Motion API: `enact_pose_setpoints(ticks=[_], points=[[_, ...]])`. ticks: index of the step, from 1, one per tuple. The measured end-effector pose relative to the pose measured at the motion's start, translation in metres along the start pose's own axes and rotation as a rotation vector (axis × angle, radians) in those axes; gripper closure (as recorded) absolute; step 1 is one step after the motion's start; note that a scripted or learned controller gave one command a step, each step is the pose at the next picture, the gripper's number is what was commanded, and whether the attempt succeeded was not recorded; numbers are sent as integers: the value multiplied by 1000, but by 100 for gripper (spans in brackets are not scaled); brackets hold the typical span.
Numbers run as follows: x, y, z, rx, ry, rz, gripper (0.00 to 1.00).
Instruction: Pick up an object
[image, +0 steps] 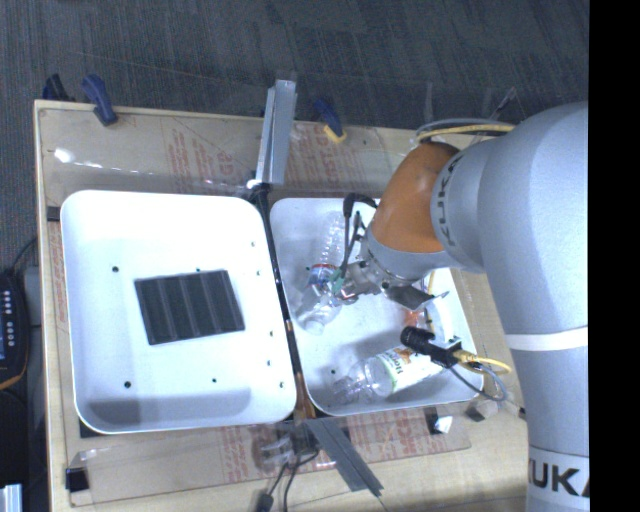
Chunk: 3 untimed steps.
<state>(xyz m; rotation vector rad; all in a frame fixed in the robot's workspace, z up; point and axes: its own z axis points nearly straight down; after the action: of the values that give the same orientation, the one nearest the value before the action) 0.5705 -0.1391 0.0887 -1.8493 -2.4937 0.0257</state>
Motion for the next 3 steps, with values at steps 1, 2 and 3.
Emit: enact_pose_setpoints(ticks=[1,2,3], points=[[-1,1,-10,-3,-3,-2,100],[31,96,-107,-35,-20,44,100],[31,95,-106,-35,-19,44,0]])
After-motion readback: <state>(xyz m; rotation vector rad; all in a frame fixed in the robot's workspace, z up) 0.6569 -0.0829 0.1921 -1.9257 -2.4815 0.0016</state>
